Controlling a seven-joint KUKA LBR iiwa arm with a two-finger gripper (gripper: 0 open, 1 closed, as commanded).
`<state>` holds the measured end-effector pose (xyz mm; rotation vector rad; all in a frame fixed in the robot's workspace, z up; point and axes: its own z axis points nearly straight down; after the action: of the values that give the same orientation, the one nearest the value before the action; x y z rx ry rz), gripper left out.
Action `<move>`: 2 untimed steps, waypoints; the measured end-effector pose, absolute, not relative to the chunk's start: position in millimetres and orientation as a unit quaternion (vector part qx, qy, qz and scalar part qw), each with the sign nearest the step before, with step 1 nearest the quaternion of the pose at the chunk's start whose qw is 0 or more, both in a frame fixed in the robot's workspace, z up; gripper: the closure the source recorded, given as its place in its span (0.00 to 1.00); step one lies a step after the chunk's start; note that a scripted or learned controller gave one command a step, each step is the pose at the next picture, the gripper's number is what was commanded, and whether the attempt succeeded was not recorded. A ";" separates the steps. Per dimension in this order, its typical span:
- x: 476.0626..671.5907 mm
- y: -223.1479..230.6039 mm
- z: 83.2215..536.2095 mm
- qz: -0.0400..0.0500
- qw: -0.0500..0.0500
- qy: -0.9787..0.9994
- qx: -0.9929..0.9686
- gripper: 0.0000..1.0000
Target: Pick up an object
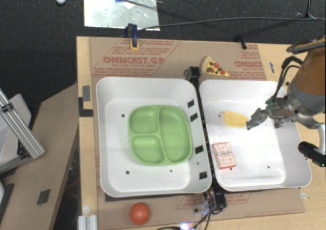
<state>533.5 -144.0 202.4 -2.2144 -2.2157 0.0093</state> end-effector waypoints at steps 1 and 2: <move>536.4 -143.7 208.6 0.000 0.000 -0.708 -0.706 0.00; 528.9 -150.8 155.1 0.001 0.001 -0.707 -0.707 0.00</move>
<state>528.9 -150.8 155.1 -2.2191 -2.2210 0.0020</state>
